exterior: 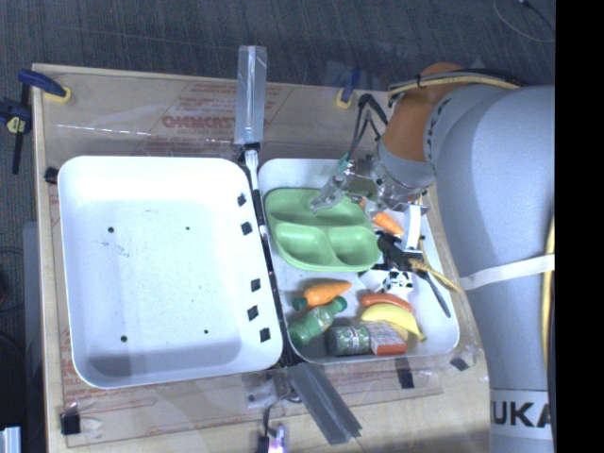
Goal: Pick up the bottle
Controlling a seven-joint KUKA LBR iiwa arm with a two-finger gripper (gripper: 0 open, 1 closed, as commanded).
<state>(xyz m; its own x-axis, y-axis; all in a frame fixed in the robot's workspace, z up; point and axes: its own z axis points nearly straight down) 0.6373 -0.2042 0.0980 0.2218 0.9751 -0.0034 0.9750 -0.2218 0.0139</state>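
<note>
1. I see the green bottle (315, 323) lying on its side near the front of the right bin (442, 333), just beside a carrot (326, 293).
2. The gripper (347, 183) hovers over the green divided tray (321, 234), well apart from the bottle.
3. I count one bottle, one labelled jar (357, 340), one banana (396, 319), two bins.

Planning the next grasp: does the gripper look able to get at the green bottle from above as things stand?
Probably yes. The green bottle lies uncovered near the right bin's front, carrot close beside it, while the gripper hangs over the green tray.
</note>
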